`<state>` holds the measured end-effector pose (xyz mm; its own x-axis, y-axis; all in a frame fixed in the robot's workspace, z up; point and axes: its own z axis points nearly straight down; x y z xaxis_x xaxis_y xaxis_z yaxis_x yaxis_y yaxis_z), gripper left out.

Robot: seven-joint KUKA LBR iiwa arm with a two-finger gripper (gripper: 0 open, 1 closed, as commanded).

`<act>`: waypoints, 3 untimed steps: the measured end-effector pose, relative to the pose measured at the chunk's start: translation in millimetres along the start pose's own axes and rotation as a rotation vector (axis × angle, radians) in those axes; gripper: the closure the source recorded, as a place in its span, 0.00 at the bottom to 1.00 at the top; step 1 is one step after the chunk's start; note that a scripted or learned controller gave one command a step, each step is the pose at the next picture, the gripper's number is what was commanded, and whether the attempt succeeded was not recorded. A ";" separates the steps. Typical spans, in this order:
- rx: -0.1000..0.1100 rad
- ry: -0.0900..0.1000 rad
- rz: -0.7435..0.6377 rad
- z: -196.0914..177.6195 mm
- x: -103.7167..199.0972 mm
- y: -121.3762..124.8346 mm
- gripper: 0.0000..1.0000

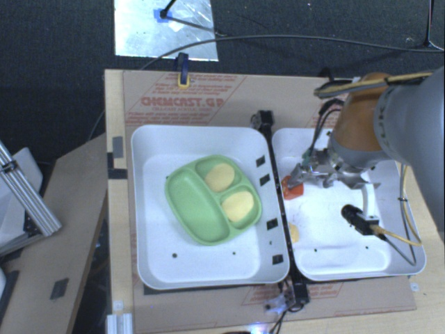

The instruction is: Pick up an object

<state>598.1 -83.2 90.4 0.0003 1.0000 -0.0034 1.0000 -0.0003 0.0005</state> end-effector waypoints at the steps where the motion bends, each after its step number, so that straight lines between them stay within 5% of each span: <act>1: -0.003 0.001 0.001 -12.7 0.3 1.0 1.00; 3: -0.008 0.002 -0.005 -137.2 -10.0 3.7 1.00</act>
<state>601.7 -92.7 227.7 -0.0043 1.0000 -0.0013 1.0000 0.0043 0.0084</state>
